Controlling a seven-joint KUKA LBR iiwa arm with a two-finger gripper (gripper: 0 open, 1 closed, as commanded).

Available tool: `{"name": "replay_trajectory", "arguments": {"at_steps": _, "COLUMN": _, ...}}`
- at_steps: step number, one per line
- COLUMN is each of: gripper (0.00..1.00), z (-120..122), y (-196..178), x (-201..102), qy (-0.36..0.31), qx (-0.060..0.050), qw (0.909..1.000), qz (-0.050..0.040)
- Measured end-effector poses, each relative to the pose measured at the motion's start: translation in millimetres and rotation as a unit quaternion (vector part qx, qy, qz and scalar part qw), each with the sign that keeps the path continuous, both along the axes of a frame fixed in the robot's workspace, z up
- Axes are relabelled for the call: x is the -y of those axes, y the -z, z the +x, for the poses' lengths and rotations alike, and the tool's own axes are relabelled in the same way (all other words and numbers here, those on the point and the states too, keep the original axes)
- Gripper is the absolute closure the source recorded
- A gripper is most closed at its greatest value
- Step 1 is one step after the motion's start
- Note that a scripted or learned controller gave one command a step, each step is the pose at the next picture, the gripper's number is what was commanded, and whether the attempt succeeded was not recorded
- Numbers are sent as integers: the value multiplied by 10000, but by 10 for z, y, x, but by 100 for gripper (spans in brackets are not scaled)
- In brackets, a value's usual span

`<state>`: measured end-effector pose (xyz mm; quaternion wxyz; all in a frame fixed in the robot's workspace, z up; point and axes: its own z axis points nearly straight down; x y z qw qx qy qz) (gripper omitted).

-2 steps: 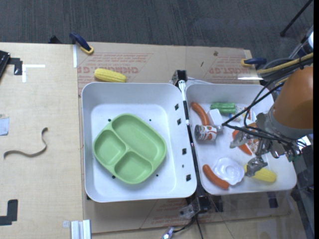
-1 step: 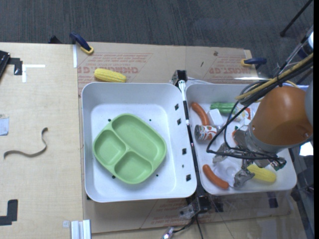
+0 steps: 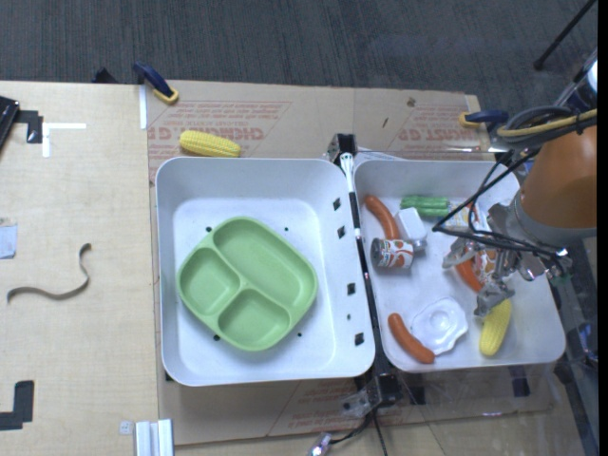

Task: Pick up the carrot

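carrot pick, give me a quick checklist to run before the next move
1. Carrot located: ok. The carrot lies in the right bin, mostly hidden under the gripper.
2. Gripper over the carrot: ok, it sits right on top of it.
3. Carrot held between the fingers: cannot tell, the gripper hides the contact.
4. Neighbours apart from the gripper: not ok. The corn cob lies just below it, and the fried egg is near.
5. Can and sausage out of the way: ok, both lie left of the gripper.
6. Cables free: cannot tell.
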<state>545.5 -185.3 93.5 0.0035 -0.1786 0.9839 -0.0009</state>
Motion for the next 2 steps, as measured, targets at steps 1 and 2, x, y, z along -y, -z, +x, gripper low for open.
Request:
{"name": "replay_trajectory", "arguments": {"at_steps": 1, "gripper": 0, "z": -599, "y": 20, "x": -395, "qy": 155, "qx": -26, "qw": 9999, "qz": 10}}
{"name": "replay_trajectory", "arguments": {"at_steps": 2, "gripper": 0, "z": -43, "y": 6, "x": -62, "qy": 490, "qx": -5, "qw": 9988, "qz": 2}}
